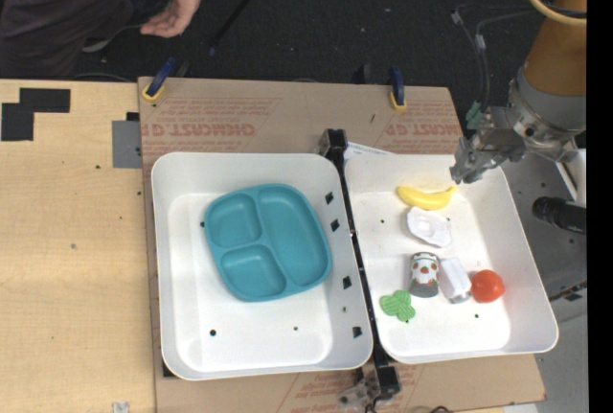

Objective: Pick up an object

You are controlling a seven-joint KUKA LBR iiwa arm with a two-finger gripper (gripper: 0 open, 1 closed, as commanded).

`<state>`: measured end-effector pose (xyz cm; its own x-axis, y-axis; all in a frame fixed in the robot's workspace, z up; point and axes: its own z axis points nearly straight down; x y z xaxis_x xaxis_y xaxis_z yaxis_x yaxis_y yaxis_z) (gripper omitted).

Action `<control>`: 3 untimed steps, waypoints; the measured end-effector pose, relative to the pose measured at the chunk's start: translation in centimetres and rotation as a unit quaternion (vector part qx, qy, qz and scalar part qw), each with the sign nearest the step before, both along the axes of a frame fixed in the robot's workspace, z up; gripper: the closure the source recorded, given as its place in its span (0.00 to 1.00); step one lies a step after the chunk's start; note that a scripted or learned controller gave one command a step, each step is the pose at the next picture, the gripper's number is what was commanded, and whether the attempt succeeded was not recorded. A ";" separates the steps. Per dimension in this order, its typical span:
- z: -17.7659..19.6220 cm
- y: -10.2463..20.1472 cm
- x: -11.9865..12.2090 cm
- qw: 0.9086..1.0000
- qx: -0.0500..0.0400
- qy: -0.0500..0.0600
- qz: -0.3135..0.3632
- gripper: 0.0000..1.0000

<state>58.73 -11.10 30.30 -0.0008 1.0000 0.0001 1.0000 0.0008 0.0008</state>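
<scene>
Gripper [466, 170] sits over the far edge of the right bin [532, 301], just beyond and to the view's right of the banana [426, 197]. Can't tell the jaw state from here, the tip is dark and small against the rim. Nothing visibly held.

Banana is the nearest pick, I'd judge: lies just toward the camera and slightly left of the tip, close but seemingly not touching. Long axis runs roughly left-right across the view, curve sagging toward the camera, so a grasp across its short width looks best.

Room: far wall of bin is right beside the banana, tight on that side. Toward the camera there's a white crumpled item [429, 228] near it, small gap between. Further on, well apart: small can [423, 274], white bottle-ish thing [454, 280], red ball [488, 286], green toy [398, 307]. Left bin [187, 325] holds a teal divided plate [267, 240], not in the way.

Risk: clipping the bin rim on descent
</scene>
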 end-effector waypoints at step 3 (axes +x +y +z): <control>-5.8 -0.8 -6.3 1.000 0.000 0.004 -0.001 1.00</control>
<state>52.41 -11.88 24.45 0.0020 1.0000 0.0009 1.0000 -0.0020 -0.0077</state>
